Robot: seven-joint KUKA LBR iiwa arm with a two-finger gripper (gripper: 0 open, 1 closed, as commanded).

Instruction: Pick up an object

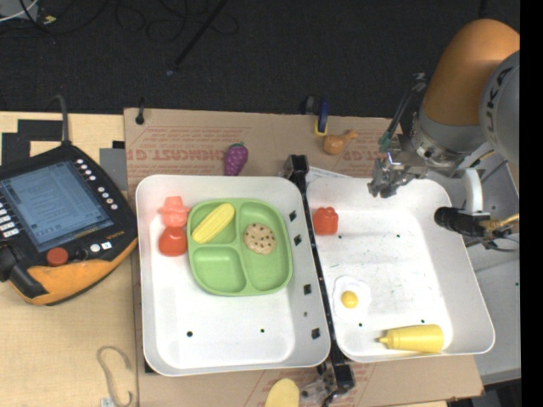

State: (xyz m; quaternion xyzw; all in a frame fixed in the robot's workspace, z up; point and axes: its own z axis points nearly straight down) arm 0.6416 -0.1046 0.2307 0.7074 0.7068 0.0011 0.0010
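Observation:
My gripper point(387, 179) hangs over the far edge of the right bin point(399, 270), with nothing visible between its fingers. In that bin lie a small red object point(325, 220) at the near-left corner of the far side, a fried egg toy point(349, 297) and a yellow mustard bottle point(412, 338) along the front. The left bin point(221, 337) bears a green divided tray point(216, 274) with a corn cob point(211, 221) and a cookie point(260, 238), plus a red-and-pink figure point(173, 225) beside it.
A purple grape toy point(236, 157) and a brown pear-like toy point(337, 142) lie on the cardboard behind the bins. A teach pendant point(55, 219) rests at the left. A yellow object point(282, 392) sits in front of the bins.

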